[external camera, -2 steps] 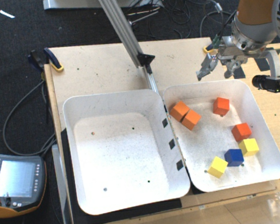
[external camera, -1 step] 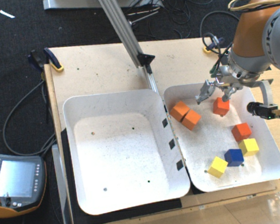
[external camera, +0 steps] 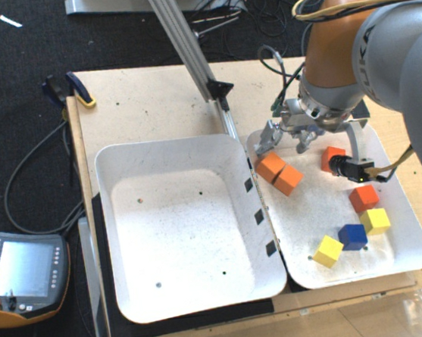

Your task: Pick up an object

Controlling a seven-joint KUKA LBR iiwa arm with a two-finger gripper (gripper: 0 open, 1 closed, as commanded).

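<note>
The end effector [external camera: 288,141] hangs over the orange blocks [external camera: 279,173], its state impossible to tell; they look light, rigid, smooth-faced; opposite flat sides suit gripping.

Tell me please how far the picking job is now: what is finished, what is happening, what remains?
Nothing looks finished: all blocks lie on the floor of the right white bin, among them the long orange block, the blue cube and two yellow cubes. In hand: the claw hangs low just above the long orange block, with nothing seen between its fingers. Left: close on a block and lift it.
</note>
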